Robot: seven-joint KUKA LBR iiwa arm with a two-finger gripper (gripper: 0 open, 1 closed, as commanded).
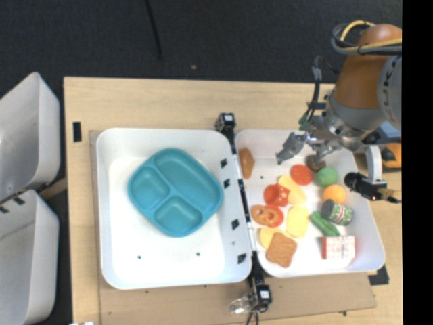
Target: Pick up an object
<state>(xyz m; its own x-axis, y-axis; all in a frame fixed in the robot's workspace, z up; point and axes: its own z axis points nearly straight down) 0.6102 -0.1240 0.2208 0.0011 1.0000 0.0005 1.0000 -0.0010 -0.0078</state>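
Wooden bench (78, 202) bearing two white bins. Lying just below the gripper (302, 151): red tomato (302, 175). Reaching in from the right, fingers spread, gripping nothing

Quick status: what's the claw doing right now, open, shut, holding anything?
Claw: open, holding nothing, fingers spread above the right bin near the red tomato.

Divided tray (175, 191) in the left bin (108, 249); toy foods (298, 212) clustered in the right bin (369, 252).
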